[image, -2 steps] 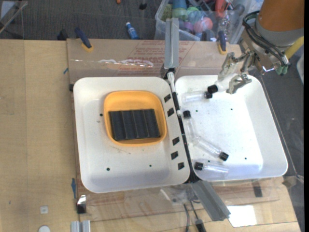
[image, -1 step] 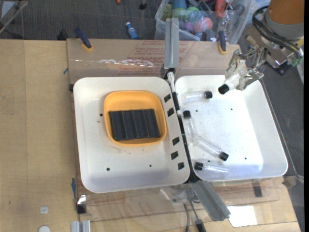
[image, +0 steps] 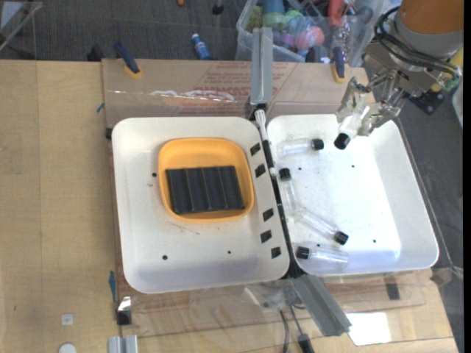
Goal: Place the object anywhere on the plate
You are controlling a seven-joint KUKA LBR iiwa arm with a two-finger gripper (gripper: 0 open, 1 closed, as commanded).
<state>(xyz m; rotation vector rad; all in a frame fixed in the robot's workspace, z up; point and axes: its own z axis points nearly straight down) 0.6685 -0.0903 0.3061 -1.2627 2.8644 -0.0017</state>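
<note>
My gripper (image: 366,116) hangs over the back edge of the right bin (image: 412,197). It is shut on a clear tube with a black cap (image: 352,131), which slants down to the left from between the fingers, above the bin floor. The orange plate (image: 204,148) sits in the middle of the left bin (image: 140,248). A black ridged block (image: 204,188) lies on the plate and covers most of its floor.
Several more clear tubes with black caps lie in the right bin, one at the back (image: 303,146), others near the front left (image: 322,228). A divider with black clips (image: 266,197) separates the bins. A box of coloured clutter (image: 309,9) stands behind.
</note>
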